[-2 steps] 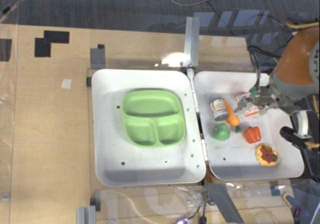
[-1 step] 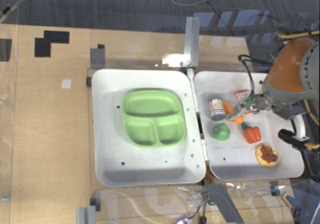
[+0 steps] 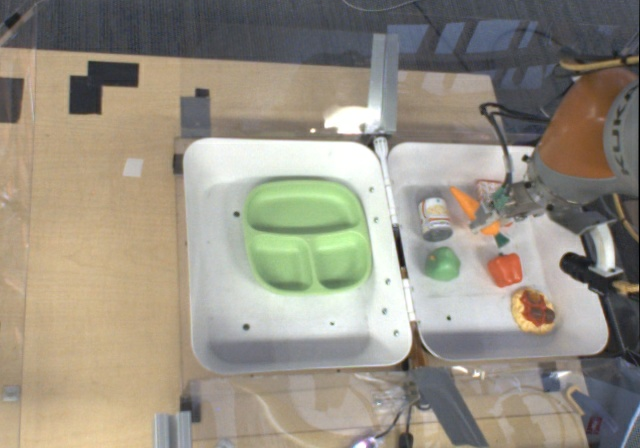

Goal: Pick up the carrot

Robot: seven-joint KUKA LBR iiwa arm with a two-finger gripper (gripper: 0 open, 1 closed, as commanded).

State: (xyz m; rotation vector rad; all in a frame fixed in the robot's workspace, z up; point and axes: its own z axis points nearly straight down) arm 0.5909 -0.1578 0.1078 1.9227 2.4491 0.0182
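Carrot (image 3: pixel 463 202): small, orange, tapered, lying tilted on the right bin's floor near its middle, toward the back.

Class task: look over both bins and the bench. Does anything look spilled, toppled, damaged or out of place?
Nothing looks spilled or broken. The one oddity: a small can lies on its side in the right bin, beside the carrot. The green divided plate sits flat in the left bin.

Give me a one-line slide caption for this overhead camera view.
Gripper poised at the carrot in the right bin, beside a can; green divided plate in left bin.
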